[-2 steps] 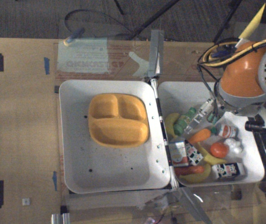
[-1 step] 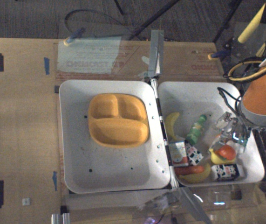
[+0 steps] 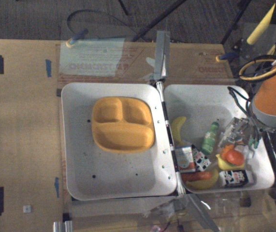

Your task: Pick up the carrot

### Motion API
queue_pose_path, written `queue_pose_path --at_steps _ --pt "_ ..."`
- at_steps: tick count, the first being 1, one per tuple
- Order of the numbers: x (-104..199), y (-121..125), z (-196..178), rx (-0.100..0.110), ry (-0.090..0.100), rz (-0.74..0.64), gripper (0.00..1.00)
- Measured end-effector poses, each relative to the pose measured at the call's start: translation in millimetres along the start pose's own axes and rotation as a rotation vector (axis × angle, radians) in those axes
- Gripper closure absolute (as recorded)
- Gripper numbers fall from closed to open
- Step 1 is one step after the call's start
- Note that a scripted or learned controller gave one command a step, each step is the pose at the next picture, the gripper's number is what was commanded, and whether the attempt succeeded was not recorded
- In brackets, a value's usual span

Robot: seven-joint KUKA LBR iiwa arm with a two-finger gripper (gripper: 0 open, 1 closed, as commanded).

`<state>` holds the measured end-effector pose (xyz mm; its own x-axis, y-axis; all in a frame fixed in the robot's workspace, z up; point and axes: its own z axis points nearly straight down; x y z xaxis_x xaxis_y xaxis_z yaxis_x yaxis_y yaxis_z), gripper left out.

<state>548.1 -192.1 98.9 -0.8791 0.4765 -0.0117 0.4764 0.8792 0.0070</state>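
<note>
From the camera view, the claw (image 3: pixel 238 132) hangs low in the right bin (image 3: pixel 191 96), grip unreadable, with the carrot (image 3: pixel 232 155) just below it lying among clutter, so by my judgement the pickup remains undone.

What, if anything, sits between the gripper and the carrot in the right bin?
Nothing visible does. The gripper is right beside the carrot. A small carton lies on the carrot's far side, not between them.

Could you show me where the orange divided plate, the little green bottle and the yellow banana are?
Orange divided plastic plate (image 3: pixel 123 124), camera view, its centre ridge.
Small green bottle (image 3: pixel 209 139), camera view, mid-body.
Yellow curved banana (image 3: pixel 178 129), camera view, its middle.
</note>
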Motion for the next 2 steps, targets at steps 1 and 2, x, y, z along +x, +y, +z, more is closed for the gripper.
queue_pose_path --at_steps 1,2 --pt "-9.2 43.5 -97.0 0.004 0.005 0.039 1.00" --pt "-47.8 41.6 -161.1 0.004 0.003 -0.009 1.00"
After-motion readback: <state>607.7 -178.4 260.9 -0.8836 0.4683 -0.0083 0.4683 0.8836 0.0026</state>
